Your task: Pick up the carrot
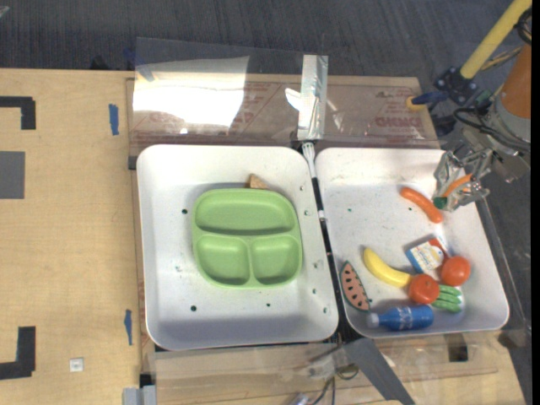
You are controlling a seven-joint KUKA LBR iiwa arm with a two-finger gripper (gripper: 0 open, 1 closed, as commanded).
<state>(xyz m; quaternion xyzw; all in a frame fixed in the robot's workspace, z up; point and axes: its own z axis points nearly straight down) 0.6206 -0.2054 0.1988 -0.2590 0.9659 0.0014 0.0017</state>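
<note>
Carrot first: the small orange plastic carrot (421, 203), a slim tapered toy, lies flat on the floor of the right-hand shallow white bin (354, 184), in its upper right part, slanting from upper left down to lower right. It looks smooth and rounded, a bright orange with no green top that I can make out, so I judge it would roll or squirt sideways under a poor pinch. Its lower end sits just beside my two-finger gripper (454, 191), which hangs at the bin's right wall with something orange showing at the fingertips; whether that is the carrot's tip or part of my own hardware I cannot tell, nor can I tell whether my hand is spread or pressed together

To do this step well I would, as I judge it, centre over the carrot's middle instead of its end, turn the wrist so the fingers close across its narrow width, and come down close to the bin floor before closing. The wall beside me leaves little room, so I would approach from the bin's inner side

Further down lie a yellow plastic banana (385, 268), a red toy tomato (456, 270) and a blue bottle (403, 317), well apart from the carrot. The left white bin (160, 226) holds a green divided plate (246, 236)
</note>
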